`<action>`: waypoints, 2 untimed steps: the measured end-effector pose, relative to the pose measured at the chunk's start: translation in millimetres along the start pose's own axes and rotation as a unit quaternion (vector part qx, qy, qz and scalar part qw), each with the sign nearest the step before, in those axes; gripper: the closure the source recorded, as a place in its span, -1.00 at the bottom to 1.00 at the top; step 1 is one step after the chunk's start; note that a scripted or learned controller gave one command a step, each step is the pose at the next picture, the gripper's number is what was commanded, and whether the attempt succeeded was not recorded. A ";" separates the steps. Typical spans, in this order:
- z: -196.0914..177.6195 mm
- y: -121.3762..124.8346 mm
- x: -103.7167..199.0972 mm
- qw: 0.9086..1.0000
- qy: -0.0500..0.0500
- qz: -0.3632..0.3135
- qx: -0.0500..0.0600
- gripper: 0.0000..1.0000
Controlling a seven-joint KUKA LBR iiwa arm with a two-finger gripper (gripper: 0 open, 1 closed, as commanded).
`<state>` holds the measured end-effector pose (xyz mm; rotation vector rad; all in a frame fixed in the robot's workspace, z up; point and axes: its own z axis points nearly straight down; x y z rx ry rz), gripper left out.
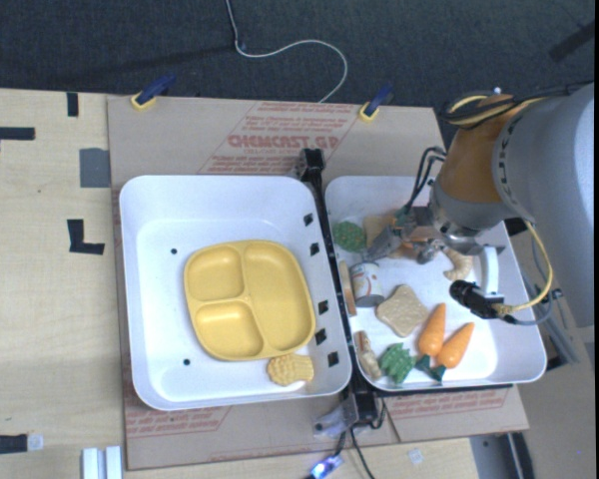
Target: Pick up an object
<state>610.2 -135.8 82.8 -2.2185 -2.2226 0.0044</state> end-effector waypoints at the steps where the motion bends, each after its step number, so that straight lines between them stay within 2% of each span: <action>1: -12.2 0.8 0.2 1.000 0.000 0.000 -0.001 1.00; 2: -56.8 -5.0 4.3 1.000 0.001 0.000 -0.002 1.00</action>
